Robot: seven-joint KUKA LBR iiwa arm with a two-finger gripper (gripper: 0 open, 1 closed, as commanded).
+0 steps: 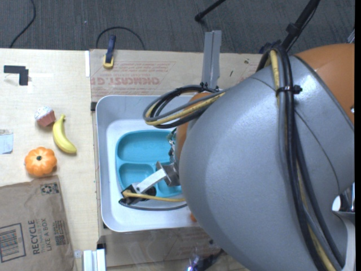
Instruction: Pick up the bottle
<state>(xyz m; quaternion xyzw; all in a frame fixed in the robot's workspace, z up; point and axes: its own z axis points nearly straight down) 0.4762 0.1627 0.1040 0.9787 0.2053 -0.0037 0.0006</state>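
My grey arm (265,168) with its orange band (333,66) covers the right half of the view and hides most of the white bin (107,151) under it. A blue divided tray (135,151) lies in the bin's visible left part. My gripper (172,148) hangs over the tray's right side, largely hidden by the wrist. No bottle can be made out in the uncovered part of the bin.
On the wooden bench to the left lie a banana (63,135), a small orange pumpkin (40,161) and a pink-and-white cupcake-like thing (44,117). A brown paper bag (31,224) lies at the front left. Cardboard (141,75) and a yellow clamp (109,58) sit behind the bin.
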